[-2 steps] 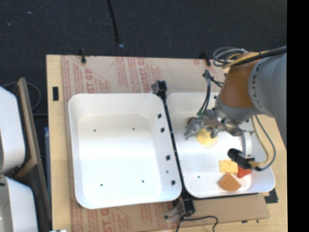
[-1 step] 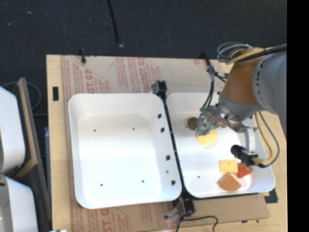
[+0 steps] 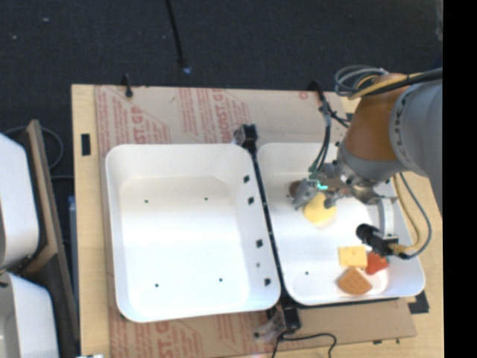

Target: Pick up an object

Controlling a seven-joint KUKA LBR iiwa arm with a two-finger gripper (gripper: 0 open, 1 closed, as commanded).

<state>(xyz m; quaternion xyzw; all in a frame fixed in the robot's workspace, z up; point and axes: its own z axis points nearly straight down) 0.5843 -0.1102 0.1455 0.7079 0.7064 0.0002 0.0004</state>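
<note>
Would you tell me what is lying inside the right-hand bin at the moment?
The right bin holds a yellow round object under the gripper, a yellow block, a red piece and an orange piece. The arm covers its far corner.

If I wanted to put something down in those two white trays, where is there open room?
The left bin has a wide bare floor from wall to wall. The right bin is bare along the divider side. It is crowded near the hand, over the yellow object, and at the near right corner: yellow block, orange piece, red piece.
</note>
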